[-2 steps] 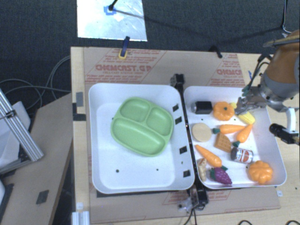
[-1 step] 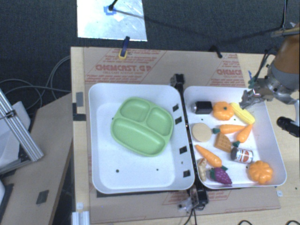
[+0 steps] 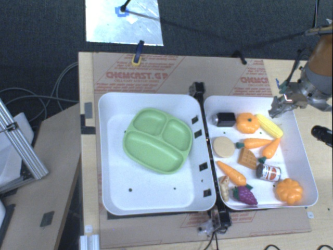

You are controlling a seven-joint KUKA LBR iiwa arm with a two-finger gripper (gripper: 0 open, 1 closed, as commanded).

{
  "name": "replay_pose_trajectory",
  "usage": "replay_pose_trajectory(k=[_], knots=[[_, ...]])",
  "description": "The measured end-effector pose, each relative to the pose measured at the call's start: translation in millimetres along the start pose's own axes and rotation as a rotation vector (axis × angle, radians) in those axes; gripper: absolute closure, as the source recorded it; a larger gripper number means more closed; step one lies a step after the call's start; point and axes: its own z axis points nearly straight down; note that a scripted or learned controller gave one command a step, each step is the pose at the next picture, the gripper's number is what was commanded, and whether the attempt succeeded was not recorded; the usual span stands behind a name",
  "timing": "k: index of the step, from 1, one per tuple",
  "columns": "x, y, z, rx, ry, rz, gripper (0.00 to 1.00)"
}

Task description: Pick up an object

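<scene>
green plate | white bins | orange pumpkin | yellow corn | purple grapes | black block

dark carpet floor, brown bench top

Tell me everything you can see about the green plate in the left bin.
The green plate is a pale green divided tray, plastic by its look, with rounded corners and three compartments: one long one and two smaller ones. It lies flat, right way up, turned at a slant, near the middle of the left bin. All three compartments look bare. It rests on the bin floor and touches nothing else; the gripper is far from it, over the right bin's far edge.
</scene>
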Motion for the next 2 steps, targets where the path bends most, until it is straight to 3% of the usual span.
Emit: replay_pose_trajectory(k=[2], knots=[[100.0, 5.6, 6.2, 0.003, 0.003, -0.004, 1.0]])
